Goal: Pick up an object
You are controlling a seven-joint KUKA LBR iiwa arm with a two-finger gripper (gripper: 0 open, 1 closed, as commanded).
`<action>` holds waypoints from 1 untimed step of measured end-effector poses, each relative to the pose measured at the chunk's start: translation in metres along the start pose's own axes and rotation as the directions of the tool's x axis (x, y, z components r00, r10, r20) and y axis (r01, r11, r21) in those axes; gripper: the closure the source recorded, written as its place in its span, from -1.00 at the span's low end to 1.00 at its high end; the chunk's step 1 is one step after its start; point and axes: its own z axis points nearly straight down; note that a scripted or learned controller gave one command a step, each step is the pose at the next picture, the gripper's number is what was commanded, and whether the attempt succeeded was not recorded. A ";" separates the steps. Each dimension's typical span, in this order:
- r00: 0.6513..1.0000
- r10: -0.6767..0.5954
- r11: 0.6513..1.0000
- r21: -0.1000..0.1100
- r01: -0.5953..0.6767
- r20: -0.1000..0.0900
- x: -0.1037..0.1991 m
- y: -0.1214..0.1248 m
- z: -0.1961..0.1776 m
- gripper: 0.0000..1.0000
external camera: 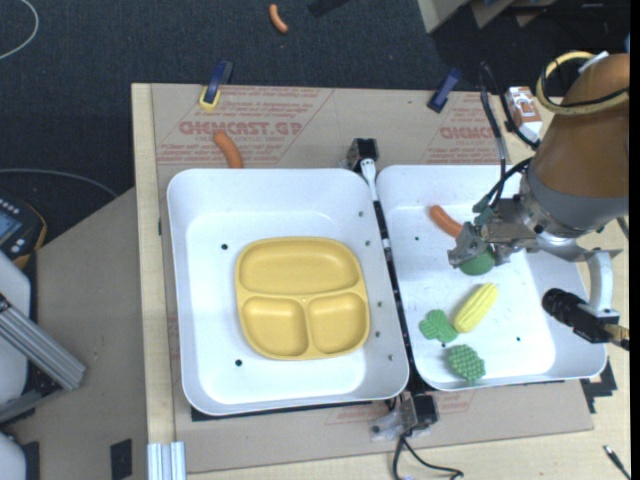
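Four toys lie in the right bin (520,193); our gripper (476,256) sits over a green piece (480,264), jaws' spread unclear, so we centre before lifting.

Red lettering "CHEMCAST GP" printed on the brown paper sheet (300,118) covering the counter; repeated, partly hidden, at right.

Arm (585,158) enters from 3 o'clock; fat rounded segment, orange-brown band on top, grey shell below it; yellowish ring at the band's 12 o'clock edge; thin black cables loop along the 9 o'clock side down toward the wrist; tool (478,253) is dull grey metal, blocky, small dark fittings; pale curved bracket and a black cylindrical part at 5 o'clock of the wrist.
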 end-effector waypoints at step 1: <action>1.000 0.000 1.000 0.001 0.000 0.000 -0.002 0.005 0.013 1.00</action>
